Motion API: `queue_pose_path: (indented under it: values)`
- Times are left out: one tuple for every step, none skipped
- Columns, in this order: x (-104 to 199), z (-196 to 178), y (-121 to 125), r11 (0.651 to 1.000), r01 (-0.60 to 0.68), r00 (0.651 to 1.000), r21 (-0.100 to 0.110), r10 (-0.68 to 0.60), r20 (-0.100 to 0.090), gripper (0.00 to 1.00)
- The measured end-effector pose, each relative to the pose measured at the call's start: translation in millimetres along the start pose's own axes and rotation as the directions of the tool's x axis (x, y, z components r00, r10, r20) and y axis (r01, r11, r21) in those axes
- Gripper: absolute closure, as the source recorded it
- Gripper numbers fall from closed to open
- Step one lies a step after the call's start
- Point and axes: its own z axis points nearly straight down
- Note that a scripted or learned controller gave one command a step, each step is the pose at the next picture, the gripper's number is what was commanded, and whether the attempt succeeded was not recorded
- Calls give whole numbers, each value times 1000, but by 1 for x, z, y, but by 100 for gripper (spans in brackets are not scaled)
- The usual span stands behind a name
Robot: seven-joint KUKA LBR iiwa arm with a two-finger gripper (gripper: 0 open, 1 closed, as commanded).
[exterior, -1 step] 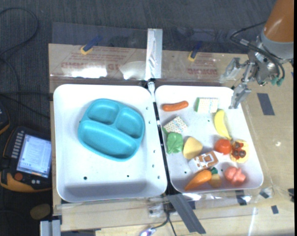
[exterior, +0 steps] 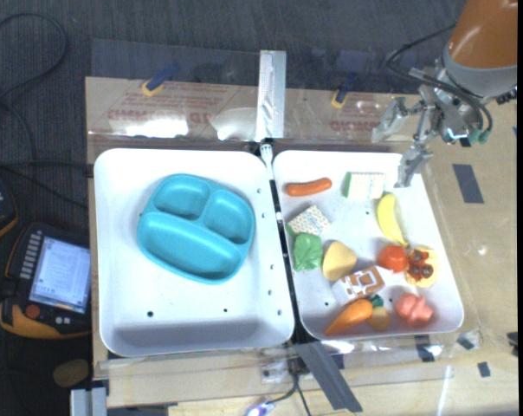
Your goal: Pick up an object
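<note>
You have two white bins side by side on the desk. The left bin (exterior: pixel 123 302) holds one thing, a turquoise divided plate (exterior: pixel 196 225) lying in its middle, tipped slightly across the bin.

The right bin (exterior: pixel 443 258) carries all the small toy food. Along its far edge lie a red sausage (exterior: pixel 307 186) and, near the far right corner, a white and green block (exterior: pixel 364 184). A yellow banana (exterior: pixel 390 218) runs down the right side. Toward the divider sit a speckled pale square (exterior: pixel 307 221) and a green pepper-like piece (exterior: pixel 306 251), with a yellow wedge (exterior: pixel 338 259) just beside it. A red tomato (exterior: pixel 392 257) touches a yellow and red piece (exterior: pixel 420 264) at the right wall. Near the front edge you see a white and orange patterned box (exterior: pixel 364 280), an orange carrot (exterior: pixel 351 315) and a pink piece (exterior: pixel 414 308); a small tan item between carrot and pink piece is hard to identify.

The gripper (exterior: pixel 412 165) hangs over the far right corner of the right bin, above the white and green block and banana, touching nothing. Its jaws appear as one slim pale shape, so you cannot tell how far apart they stand; nothing shows between them. The arm (exterior: pixel 485 33) is cut off at the top right corner.
</note>
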Motion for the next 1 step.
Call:
queue_pose_path:
  values:
    - [-3,122,-17,972,-235,972,-1,235,-2,0]
